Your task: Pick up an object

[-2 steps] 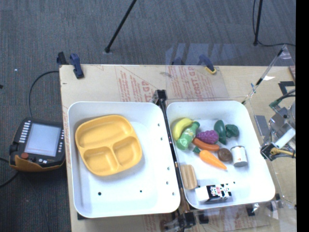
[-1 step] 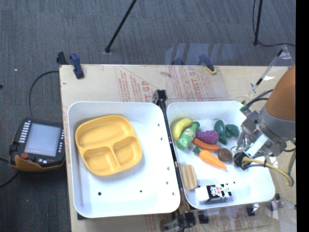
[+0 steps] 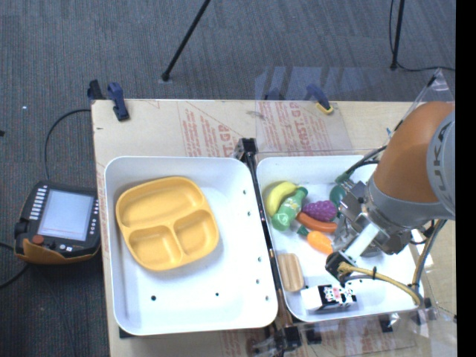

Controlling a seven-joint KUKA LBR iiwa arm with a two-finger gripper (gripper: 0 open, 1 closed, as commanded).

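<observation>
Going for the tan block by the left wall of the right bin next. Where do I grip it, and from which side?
Come straight down and close across the middle of the tan block, on its two long sides. It lies flat and oblong, apart from the toy food. The gap to the bin wall looks narrow, so descend carefully on that side.

2 bins [image 3: 223,292], 1 tray [image 3: 167,222], 1 banana [image 3: 277,194].

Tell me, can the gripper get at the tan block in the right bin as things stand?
Probably yes. The tan block lies flat, apart from the toy fruit, with nothing on it, and the gripper hangs nearby over the same white bin. The bin's left wall close beside it may crowd the grasp.
</observation>
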